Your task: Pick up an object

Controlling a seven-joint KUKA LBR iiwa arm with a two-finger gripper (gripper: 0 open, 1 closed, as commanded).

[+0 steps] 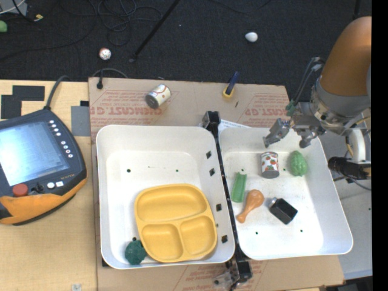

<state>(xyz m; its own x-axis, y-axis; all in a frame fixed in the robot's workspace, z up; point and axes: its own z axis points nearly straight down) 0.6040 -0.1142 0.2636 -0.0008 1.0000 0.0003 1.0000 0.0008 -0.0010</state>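
My gripper hangs over the back of the right bin, open, with nothing between its fingers. Just below it stand a small can with a red label and a light green lumpy object. Further forward in the same bin lie a green stick, an orange drumstick-shaped toy and a black block.
The left bin holds a yellow divided plate and a dark green lump at its front corner. Behind the bins lie a small can and a blue-yellow tool. A teach pendant sits at far left.
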